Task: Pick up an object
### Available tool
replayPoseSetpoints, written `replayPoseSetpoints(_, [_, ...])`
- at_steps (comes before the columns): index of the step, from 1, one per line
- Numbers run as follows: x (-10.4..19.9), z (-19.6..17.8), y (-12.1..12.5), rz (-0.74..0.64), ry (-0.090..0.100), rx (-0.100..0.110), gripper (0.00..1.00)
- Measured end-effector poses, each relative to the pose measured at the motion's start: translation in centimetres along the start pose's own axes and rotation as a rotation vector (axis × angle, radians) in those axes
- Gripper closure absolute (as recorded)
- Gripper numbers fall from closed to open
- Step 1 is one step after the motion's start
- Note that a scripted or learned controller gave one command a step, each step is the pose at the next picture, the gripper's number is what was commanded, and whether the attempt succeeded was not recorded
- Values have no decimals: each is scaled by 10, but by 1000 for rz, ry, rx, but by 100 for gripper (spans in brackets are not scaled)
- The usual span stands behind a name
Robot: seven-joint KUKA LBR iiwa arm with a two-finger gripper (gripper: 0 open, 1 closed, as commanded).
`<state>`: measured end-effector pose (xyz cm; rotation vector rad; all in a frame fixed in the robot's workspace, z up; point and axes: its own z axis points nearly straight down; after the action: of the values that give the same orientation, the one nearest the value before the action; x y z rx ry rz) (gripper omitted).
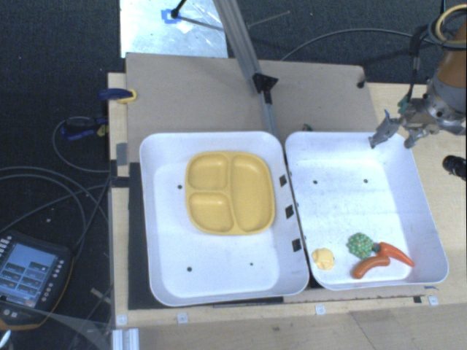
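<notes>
While the arm (446, 64) hangs over the far right corner of the right bin (343, 159), wrist tipped toward the bin, its gripper (395, 135) has the jaws spread wide, nothing between them. Down in that bin's near right corner sit the toys: an orange sausage (370, 266) lying left to right, a red-orange carrot (398, 254) angled across its right end, a green broccoli piece (359, 244) touching both, a small yellow lump (322, 258) just left. Over in the left bin (164, 268), a yellow divided plate (229, 192). Both bins rest on the tabletop (314, 93).
</notes>
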<state>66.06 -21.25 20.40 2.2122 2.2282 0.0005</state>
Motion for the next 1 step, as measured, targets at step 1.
replayPoseSetpoints(1, [0, 0, 0, -1, -1, 0, 0])
